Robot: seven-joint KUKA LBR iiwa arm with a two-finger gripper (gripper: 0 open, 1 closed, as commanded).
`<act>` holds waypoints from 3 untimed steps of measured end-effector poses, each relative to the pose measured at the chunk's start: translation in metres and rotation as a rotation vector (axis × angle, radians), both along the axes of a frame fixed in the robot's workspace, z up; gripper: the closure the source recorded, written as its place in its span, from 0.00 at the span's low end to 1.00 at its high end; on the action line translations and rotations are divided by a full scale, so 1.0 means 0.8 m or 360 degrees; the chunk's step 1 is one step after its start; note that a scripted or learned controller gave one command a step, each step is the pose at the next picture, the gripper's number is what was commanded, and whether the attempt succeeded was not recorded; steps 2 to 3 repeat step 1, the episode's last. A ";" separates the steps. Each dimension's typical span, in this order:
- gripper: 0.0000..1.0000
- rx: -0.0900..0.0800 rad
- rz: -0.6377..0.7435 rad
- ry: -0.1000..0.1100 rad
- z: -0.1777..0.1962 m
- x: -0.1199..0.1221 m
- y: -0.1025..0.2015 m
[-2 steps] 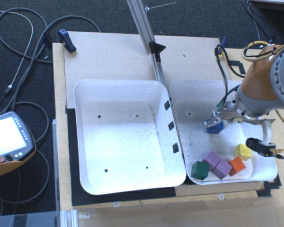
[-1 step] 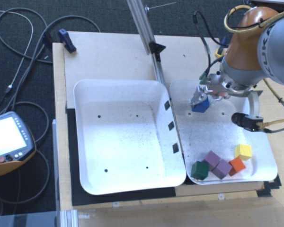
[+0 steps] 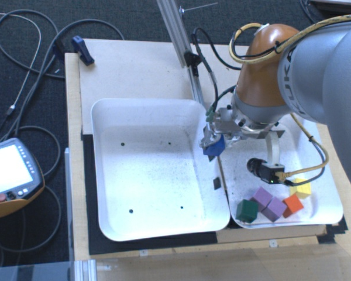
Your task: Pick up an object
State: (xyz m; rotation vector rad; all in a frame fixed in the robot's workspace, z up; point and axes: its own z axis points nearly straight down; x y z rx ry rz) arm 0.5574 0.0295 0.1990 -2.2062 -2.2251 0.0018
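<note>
We see the hand (image 3: 213, 140) over the divide between both bins, fingers seemingly pinching a blue block (image 3: 213, 147). Below and right of it: green (image 3: 247, 210), purple (image 3: 268, 202), orange (image 3: 293, 204), yellow (image 3: 302, 190) blocks.

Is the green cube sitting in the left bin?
No, the green cube lies in the right bin, beside the purple blocks.
</note>
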 end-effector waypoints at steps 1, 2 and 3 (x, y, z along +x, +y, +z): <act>1.00 -0.0007 -0.0012 -0.0025 0.116 -0.001 -0.018; 1.00 -0.0007 -0.0012 -0.0025 0.116 -0.001 -0.018; 1.00 -0.0007 -0.0012 -0.0025 0.116 -0.001 -0.018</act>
